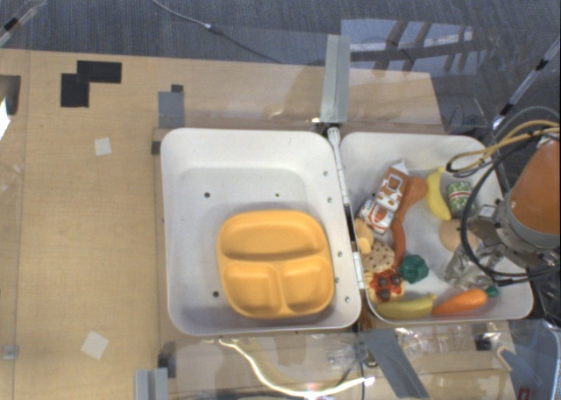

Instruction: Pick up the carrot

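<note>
The carrot (458, 302) is orange and lies flat along the front wall of the right bin (517, 306), tip pointing left toward a banana. My gripper (470, 274) hangs just above and slightly behind the carrot's thick end, under the grey wrist with the orange band (536, 195). Its fingers (456, 265) look spread apart, with nothing between them. Cables loop over the wrist and hide part of the bin's right side.
Packed into the right bin are a banana (405, 306), broccoli (414, 268), a sausage (401, 218), a small carton (386, 201), a yellow fruit (438, 195), a green can (460, 188) and a cookie (379, 256). In the left bin (202, 170) sits a yellow divided plate (276, 262).
</note>
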Available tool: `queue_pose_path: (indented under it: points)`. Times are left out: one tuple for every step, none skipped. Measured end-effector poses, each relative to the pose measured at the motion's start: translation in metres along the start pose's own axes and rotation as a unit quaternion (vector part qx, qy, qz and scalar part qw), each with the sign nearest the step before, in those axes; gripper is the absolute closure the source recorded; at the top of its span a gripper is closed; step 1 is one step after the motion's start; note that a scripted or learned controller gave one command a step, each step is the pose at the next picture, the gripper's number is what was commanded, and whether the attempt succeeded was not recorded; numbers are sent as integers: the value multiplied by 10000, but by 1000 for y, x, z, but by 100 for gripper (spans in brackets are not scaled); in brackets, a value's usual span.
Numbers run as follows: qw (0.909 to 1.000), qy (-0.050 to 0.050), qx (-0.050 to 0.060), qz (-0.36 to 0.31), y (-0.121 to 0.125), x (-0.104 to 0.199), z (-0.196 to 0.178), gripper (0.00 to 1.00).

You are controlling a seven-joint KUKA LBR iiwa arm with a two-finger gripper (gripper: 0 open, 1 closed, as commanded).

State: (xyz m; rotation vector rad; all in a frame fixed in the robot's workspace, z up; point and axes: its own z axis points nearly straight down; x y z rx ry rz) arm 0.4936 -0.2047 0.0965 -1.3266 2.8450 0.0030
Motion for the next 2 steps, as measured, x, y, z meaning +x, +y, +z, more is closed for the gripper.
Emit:
queue_pose_path:
  points:
    - [10000, -53, 73, -25, -3, -6, -6, 0]
    - [9971, -28, 65, 758, -39, -33, -85, 0]
